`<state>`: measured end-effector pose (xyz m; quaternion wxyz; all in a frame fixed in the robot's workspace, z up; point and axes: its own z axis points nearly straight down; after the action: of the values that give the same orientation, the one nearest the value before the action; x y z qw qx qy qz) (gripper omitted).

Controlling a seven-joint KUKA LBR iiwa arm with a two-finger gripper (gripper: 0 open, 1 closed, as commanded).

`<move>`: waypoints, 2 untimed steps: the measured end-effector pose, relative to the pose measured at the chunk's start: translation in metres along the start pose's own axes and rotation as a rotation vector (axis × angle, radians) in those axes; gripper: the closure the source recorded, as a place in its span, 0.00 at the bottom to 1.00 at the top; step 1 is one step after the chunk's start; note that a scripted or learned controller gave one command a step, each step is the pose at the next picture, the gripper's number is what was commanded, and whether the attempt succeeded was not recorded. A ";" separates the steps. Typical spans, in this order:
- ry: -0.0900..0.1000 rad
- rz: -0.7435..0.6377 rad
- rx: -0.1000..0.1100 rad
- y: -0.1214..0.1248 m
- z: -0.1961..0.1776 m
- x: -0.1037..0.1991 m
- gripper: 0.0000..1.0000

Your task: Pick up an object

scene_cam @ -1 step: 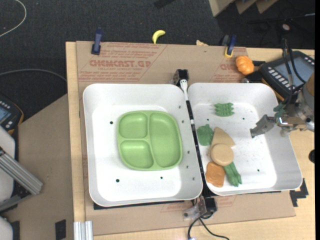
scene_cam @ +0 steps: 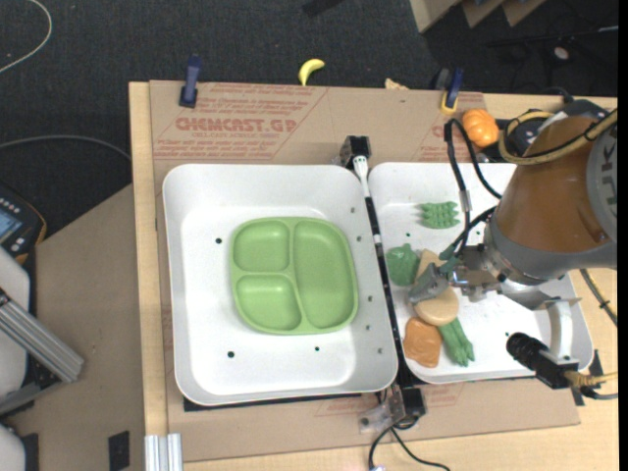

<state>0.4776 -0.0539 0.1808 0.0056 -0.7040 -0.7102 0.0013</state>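
Over the right-hand bin (scene_cam: 491, 180), the grey arm (scene_cam: 549, 214) with its orange band comes in from the right and reaches down and leftward, its gripper (scene_cam: 432, 285) low among a cluster of toy foods near the bin's left wall. Fingers are dark and small against the clutter; whether they are apart or closed cannot be told, and nothing can be seen clearly caught between them. Just below the gripper lies a tan, rounded piece (scene_cam: 438, 310), touching or nearly touching the fingertips. Below that, an orange-brown bread-like piece (scene_cam: 422, 341) rests near the bin's front left corner, with a green stalk-shaped item (scene_cam: 457, 341) just beside it on the right, slanted. Left of the gripper sits a darker green lumpy item (scene_cam: 401, 263), close against the divider between bins. Further back, well apart from the cluster, a light green ridged piece (scene_cam: 438, 214) lies on bare white floor. Left bin (scene_cam: 186, 263) holds a pale green divided plate (scene_cam: 293, 274) with three compartments, roughly centred, flat. Black cables (scene_cam: 461, 180) loop from the wrist across the back of the right bin. Both bins sit on a brown board (scene_cam: 245, 121) with red lettering, clamped at its far edge with blue clips (scene_cam: 189, 78). A small orange object (scene_cam: 480, 126) and a yellow banana shape (scene_cam: 310, 69) lie beyond the bins at the board's far edge.
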 end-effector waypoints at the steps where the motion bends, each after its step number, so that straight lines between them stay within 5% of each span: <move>1: -0.001 -0.005 -0.009 0.002 -0.003 0.113 0.00; 2: -0.002 0.004 -0.030 0.002 -0.214 0.126 0.00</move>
<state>0.4809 0.0707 0.3953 -0.0054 -0.7054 -0.7087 -0.0086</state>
